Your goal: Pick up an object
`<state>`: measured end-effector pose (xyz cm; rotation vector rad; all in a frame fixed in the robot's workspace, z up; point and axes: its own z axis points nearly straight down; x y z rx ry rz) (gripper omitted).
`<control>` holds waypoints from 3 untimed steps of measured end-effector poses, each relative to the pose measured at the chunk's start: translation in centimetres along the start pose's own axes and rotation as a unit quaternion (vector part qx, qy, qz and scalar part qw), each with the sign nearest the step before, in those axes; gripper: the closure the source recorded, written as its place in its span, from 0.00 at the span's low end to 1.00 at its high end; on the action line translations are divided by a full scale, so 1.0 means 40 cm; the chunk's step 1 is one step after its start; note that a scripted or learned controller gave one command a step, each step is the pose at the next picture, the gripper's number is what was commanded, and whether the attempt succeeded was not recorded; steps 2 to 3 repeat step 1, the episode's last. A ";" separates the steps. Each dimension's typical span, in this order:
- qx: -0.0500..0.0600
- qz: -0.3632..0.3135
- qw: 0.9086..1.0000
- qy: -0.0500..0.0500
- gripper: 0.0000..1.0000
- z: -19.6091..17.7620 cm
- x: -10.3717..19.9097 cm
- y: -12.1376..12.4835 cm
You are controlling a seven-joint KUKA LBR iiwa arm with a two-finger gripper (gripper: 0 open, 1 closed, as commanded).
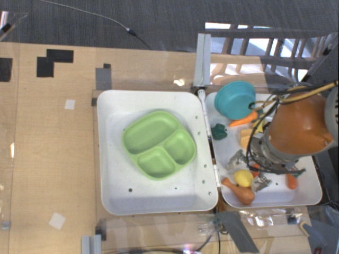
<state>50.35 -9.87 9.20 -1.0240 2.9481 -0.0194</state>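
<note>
Gripper down low in the right bin, fingers spread open either side of a small yellow object, which sits between them on the bin floor. Not gripped. An orange carrot-like piece lies just beside it.

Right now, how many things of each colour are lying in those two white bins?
Green: 2, the light green divided plate and a small dark green piece
Teal: 1, the bowl
Orange: 3, a carrot, a carrot-like piece and a small piece
Yellow: 2, a lemon-like item and a pale yellow piece
Total: 8 that I can see; the arm covers part of the right bin.
</note>
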 end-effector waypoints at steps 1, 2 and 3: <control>-0.003 -0.011 1.000 -0.002 0.00 0.001 0.022 -0.027; -0.003 -0.011 1.000 -0.002 0.00 0.001 0.022 -0.027; -0.003 -0.011 1.000 -0.002 0.00 0.001 0.022 -0.027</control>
